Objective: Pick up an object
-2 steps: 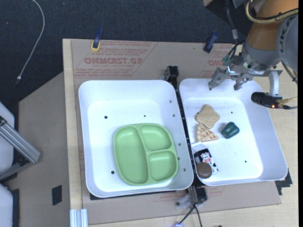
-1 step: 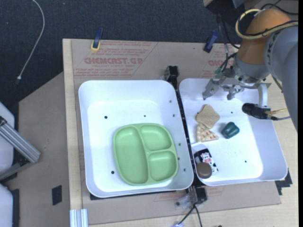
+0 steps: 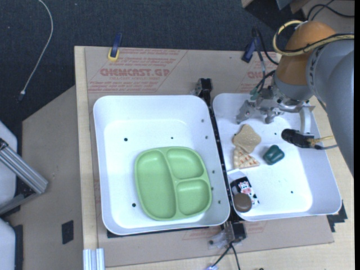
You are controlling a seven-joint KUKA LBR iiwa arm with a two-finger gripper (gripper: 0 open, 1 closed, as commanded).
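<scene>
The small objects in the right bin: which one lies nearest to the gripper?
The tan, bread-like piece lies nearest, just below the gripper. The waffle-patterned piece, the dark green object and the brown and black-and-white item all lie farther down the right bin.

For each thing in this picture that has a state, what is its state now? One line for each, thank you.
Claw: low at the far end of the right bin, above the tan piece, holding nothing visible.
Green divided plate: flat in the left bin, right side up.
Tan piece: lying in the right bin.
Waffle piece: lying flat, touching the tan piece.
Dark green object: lying alone.
</scene>
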